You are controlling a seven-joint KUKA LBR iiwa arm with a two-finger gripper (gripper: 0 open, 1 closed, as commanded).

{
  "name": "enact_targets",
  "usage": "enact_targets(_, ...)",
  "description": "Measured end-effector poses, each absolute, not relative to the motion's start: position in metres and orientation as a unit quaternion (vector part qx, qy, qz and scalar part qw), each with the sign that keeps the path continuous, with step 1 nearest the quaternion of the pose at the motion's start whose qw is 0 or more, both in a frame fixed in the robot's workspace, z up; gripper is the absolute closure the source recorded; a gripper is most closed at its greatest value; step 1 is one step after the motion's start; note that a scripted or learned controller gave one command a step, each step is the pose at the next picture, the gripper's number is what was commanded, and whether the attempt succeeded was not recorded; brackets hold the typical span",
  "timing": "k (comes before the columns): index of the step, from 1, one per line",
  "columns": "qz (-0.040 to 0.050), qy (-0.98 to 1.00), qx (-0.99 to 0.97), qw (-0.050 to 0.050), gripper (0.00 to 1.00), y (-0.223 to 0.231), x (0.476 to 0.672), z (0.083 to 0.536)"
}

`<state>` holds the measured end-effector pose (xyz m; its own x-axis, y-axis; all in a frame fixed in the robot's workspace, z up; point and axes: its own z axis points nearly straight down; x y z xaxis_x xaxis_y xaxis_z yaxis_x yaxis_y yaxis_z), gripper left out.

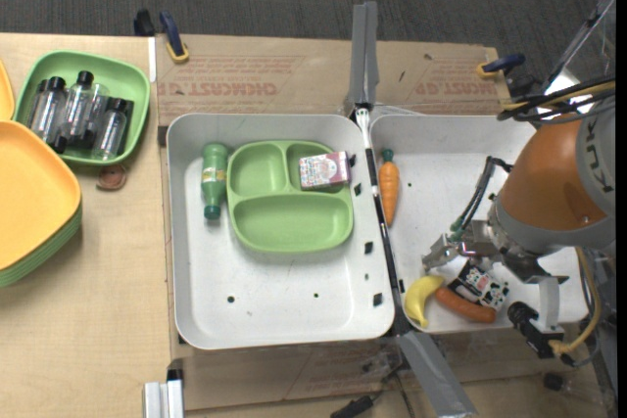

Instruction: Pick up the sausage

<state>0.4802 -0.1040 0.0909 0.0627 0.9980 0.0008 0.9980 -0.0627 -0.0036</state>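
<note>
Sausage [466, 304]: red-brown, lying at the near edge of the right bin [431, 173], at about 5 o'clock in the picture; its left end is just beside the banana, and its right part runs under the gripper.
Banana [420, 299]: yellow, curved, in the near left corner of the right bin, at 9 o'clock from the sausage.
Gripper [472, 261]: low over the near part of the right bin, at 12 o'clock from the sausage; whether its claw is apart or together cannot be told, as the wrist hides it. Nothing can be seen between its fingers.
Arm [556, 179]: grey with an orange band, reaching in from 3 o'clock.
Small printed box [483, 287]: white with dark marks, under the gripper, touching the sausage's upper side.
Carrot [389, 189]: orange with a green top, lying along the left wall of the right bin, at about 11 o'clock from the sausage, well apart from it.
Left bin [284, 308]: holds a green divided tray [289, 222], with a pink carton [323, 171] in the tray's upper right compartment.
Green bottle [213, 179]: lies just beside the tray, at its 9 o'clock.
Bench, 9 to 10 o'clock: a green dish [127, 88] of small dark-capped bottles [76, 115], and a stack of yellow plates [34, 201].
</note>
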Motion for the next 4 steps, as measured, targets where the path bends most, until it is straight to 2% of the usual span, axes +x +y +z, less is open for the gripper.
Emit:
enact_targets(1, 0.0006, -0.697, -0.718, 0.001, 0.00, -0.162, 0.522, 0.091)
enact_targets(2, 0.0005, -0.709, -0.706, 0.000, 0.00, -0.200, 0.558, 0.091)
enact_targets(3, 0.0005, -0.708, -0.706, 0.000, 1.00, -0.201, 0.557, 0.100)
enact_targets(4, 0.0018, -0.521, -0.853, 0.001, 1.00, -0.223, 0.537, 0.102)
